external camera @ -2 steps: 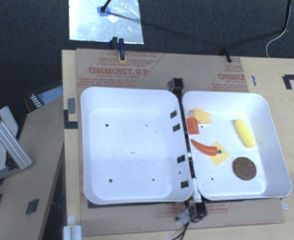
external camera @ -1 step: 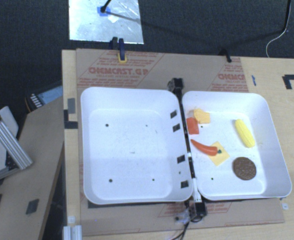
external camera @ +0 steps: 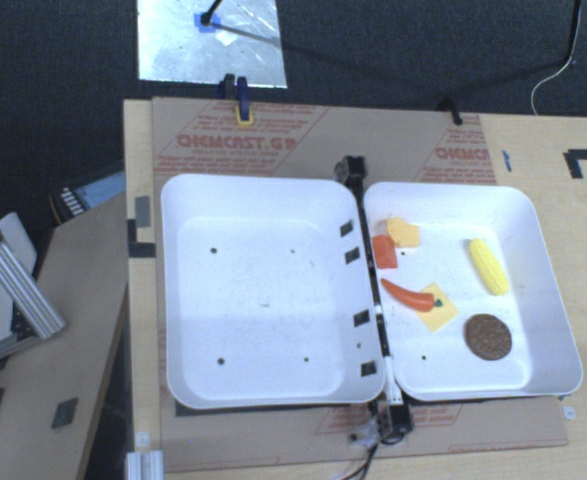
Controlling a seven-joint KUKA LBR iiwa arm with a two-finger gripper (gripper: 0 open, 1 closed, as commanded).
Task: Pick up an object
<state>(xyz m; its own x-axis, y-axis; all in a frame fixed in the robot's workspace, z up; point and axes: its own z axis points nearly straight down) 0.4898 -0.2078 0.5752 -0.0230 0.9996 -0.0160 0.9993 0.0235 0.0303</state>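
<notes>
Corn (external camera: 488, 266) (yellow), right bin (external camera: 548, 268), beside cookie (external camera: 488, 337)

Floor (external camera: 423, 28): dark blue-grey carpet, filling the top and left.
Metal sheet (external camera: 211, 26): shiny, square, flat on the carpet at top, with a bit of blue tape near its middle.
Cables (external camera: 563, 63): one thin and pale at upper right, one dark running to the board's far edge.
Bench board (external camera: 273, 133): pale brown, printed with red lettering, held by a blue and yellow clamp (external camera: 241, 96).
Side table (external camera: 73, 318): tan, at left.
Aluminium rail (external camera: 13, 278): slanted, far left.
</notes>
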